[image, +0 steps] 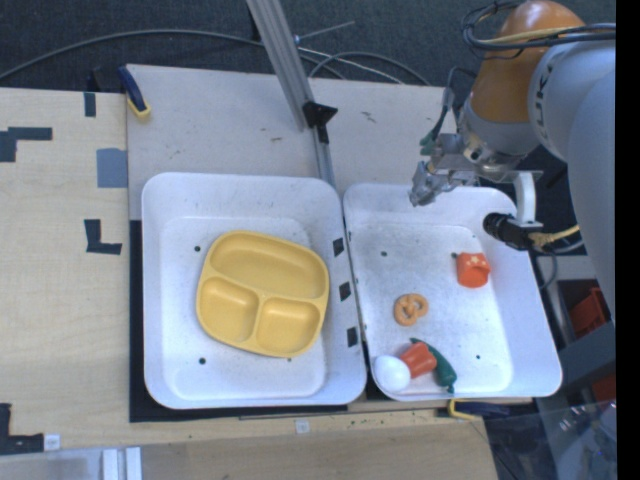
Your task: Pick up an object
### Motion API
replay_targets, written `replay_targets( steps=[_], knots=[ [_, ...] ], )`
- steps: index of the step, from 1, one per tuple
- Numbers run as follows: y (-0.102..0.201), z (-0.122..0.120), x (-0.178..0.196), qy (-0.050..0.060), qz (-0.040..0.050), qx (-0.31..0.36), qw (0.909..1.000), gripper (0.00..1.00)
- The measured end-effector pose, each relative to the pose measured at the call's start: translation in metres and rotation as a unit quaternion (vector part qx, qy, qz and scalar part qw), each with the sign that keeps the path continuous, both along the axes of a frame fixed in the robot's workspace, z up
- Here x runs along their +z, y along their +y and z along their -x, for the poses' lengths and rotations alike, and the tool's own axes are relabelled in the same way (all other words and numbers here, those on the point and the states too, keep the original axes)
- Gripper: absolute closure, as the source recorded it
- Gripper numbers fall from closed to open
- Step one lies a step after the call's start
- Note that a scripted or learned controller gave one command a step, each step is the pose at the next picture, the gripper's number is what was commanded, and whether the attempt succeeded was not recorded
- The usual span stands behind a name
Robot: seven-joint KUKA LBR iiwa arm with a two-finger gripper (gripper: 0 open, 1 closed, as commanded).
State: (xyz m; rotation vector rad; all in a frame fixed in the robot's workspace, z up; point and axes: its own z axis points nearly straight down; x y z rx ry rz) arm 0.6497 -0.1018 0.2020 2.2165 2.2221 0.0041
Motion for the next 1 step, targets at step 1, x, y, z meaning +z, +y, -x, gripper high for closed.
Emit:
replay_targets(
  steps=[1],
  knots=[
    [0.0004,-0.0012,0.0536,-0.001,0.0002,0.0,1.0,1.0]
  ],
)
